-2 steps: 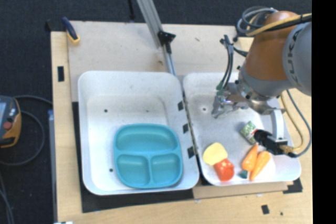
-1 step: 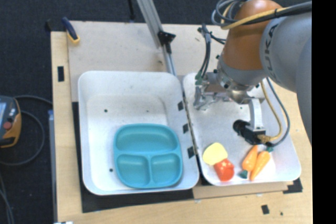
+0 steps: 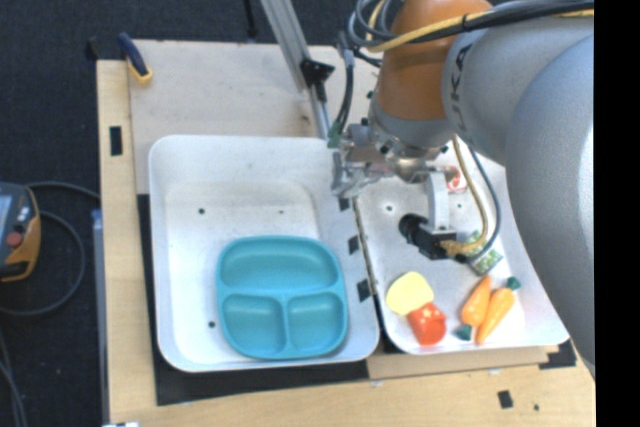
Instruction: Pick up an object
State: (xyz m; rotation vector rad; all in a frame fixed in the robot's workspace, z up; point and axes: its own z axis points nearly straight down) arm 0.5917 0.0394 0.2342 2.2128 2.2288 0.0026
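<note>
My gripper (image 3: pixel 347 183) hangs under the orange wrist band, over the rim between the two white bins at their far end. No object shows between its parts. In the right bin (image 3: pixel 385 215), near its front, lie a yellow rounded piece (image 3: pixel 409 293), a red pepper-like toy (image 3: pixel 428 324) touching it, and two orange carrots (image 3: pixel 489 307) side by side. A small green and white item (image 3: pixel 488 261) lies just behind the carrots. All of these sit well in front of and to the right of the gripper.
A teal divided plate (image 3: pixel 283 297) lies in the front half of the left bin (image 3: pixel 200 185). A slanted metal rail (image 3: pixel 280 5) runs down from the top towards the wrist. The grey arm covers the right bin's far right part.
</note>
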